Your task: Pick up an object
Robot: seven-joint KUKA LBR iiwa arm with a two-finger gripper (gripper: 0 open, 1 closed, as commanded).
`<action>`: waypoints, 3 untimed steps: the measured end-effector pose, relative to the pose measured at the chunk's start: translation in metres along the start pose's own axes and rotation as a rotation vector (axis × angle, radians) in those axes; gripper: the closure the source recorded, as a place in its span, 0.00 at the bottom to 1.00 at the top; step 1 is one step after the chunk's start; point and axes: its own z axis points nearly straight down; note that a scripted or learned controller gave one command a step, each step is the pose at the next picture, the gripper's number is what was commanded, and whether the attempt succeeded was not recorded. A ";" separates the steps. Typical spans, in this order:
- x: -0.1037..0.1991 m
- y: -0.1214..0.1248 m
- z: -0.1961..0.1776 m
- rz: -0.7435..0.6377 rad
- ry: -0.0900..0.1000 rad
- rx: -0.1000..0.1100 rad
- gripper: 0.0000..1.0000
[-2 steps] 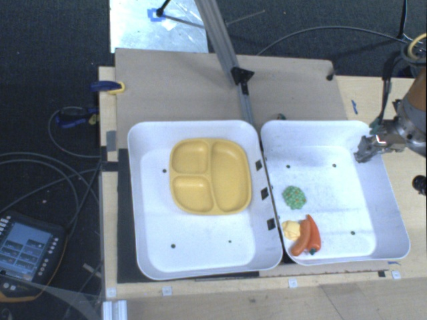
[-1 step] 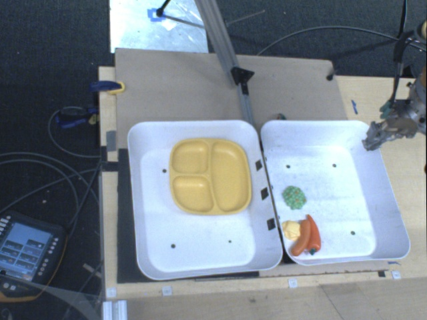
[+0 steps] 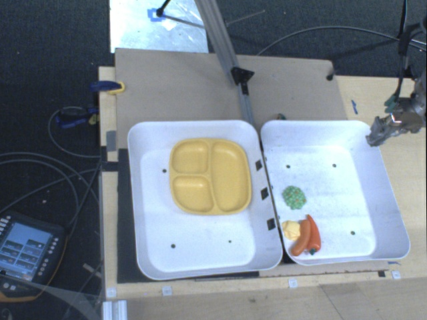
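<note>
The right bin [image 3: 347, 179] holds three small toy foods near its front left. A green bumpy piece [image 3: 293, 196] lies by the left wall. Just in front of it sit a small yellow piece [image 3: 291, 229] and an orange-red piece [image 3: 309, 236], touching each other. My gripper [image 3: 381, 132] hangs at the far right corner of the right bin, over its rim, well away from all three pieces. Nothing is seen held in it.
The left bin [image 3: 153, 245] holds a yellow divided plate [image 3: 209, 176]. A grey pole [image 3: 220, 32] slants down to the gap between the bins at the back. Cables and a teach pendant [image 3: 27, 249] lie on the floor at left.
</note>
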 end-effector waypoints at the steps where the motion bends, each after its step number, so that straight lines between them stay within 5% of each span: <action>1: 0.048 0.014 0.000 -0.005 0.002 0.001 1.00; 3: 0.158 0.029 0.001 -0.004 0.002 0.002 1.00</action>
